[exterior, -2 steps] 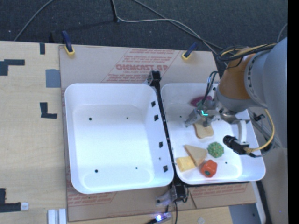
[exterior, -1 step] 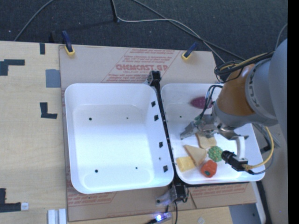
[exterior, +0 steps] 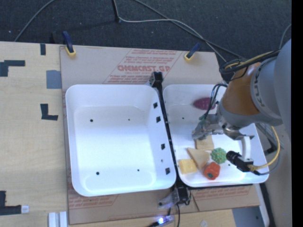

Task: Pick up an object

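Right bin (exterior: 182, 96) — claw (exterior: 202, 132) touching tan block (exterior: 204, 144) | tomato (exterior: 211, 170) near

One fixed camera above looks slantwise down on both bins (exterior: 71, 126).

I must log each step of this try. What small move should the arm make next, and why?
Probably a short, straight descent. The gripper hangs low in the right bin, just above a tan block; the green ball and red piece lie nearer the front. I cannot tell its finger state.
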Tool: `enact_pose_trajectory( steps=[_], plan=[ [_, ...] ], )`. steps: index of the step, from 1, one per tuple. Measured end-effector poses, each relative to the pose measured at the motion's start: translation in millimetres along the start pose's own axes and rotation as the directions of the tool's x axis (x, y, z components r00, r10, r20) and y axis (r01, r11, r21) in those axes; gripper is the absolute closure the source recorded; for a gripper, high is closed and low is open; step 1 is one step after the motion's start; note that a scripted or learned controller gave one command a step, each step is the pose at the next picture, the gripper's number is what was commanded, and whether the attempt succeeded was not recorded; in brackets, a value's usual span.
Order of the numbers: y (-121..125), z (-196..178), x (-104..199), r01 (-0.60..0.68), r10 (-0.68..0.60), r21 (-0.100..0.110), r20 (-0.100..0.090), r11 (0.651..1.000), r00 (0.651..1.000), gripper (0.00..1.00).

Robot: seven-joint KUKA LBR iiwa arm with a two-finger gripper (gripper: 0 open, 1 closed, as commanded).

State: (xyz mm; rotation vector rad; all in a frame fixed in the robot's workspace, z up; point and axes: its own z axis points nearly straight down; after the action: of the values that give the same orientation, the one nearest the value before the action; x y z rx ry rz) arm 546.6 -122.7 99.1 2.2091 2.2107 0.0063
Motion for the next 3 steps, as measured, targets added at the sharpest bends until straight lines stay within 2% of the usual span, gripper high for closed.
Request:
enact_pose_trajectory(
  steps=[1, 2, 3],
  plan=[
    [15, 12, -17, 0.003, -0.003, 0.016, -0.016, 1.000, 1.000, 1.00],
    [2, 5, 28, 0.002, -0.002, 0.010, -0.007, 1.000, 1.000, 1.00],
    [20, -145, 129, 0.013, -0.013, -0.002, -0.013, 1.000, 1.000, 1.00]
  ],
)
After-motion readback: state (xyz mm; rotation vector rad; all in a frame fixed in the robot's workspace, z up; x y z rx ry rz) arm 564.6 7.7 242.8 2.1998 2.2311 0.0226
